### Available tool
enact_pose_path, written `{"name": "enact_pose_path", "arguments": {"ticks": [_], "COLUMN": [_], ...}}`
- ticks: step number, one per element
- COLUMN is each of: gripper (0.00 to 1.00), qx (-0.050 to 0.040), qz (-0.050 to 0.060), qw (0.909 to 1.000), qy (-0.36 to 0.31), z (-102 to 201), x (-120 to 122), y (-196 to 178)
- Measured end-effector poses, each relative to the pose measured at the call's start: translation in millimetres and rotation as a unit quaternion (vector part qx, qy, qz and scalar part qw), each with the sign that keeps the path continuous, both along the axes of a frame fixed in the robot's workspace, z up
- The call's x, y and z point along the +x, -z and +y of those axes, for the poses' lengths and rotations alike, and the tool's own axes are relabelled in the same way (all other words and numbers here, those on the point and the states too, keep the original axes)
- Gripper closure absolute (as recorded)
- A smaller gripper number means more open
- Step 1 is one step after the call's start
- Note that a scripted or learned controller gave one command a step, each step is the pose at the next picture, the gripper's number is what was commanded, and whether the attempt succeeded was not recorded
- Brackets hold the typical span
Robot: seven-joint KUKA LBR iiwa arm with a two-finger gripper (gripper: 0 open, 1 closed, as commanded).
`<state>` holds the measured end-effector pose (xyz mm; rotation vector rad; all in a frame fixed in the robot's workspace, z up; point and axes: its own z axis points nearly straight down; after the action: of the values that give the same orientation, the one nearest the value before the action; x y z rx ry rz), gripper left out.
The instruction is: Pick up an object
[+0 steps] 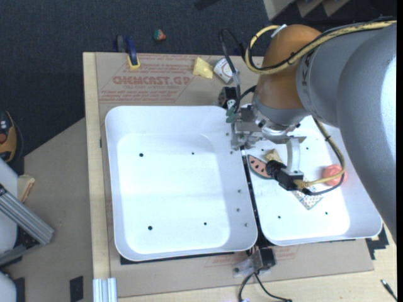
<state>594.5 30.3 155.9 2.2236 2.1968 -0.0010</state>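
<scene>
Tool (247, 145) low over right bin (352, 222), jaw state unclear; small objects (257, 165) just below it; nothing lifted, grasp pending.

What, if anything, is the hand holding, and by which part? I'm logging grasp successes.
Cannot be told: the hand sits low at the right bin's left edge, and no object shows in its grip.

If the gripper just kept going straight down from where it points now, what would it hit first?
Probably the floor of the right bin near its left wall, beside the pink flat object. The gripper hangs close to the seam between the bins, so from this slanted view the rim could come first.
</scene>
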Motion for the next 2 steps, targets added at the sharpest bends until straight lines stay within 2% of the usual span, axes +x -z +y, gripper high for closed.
{"name": "enact_pose_path", "arguments": {"ticks": [1,2], "gripper": [1.00,1.00], "qx": [0.0059,0.0075], "qz": [0.001,0.001], "qw": [1.0000,0.9999], "qy": [-0.007,-0.010], "z": [12,119], "x": [15,23], "y": [-72,-138]}}
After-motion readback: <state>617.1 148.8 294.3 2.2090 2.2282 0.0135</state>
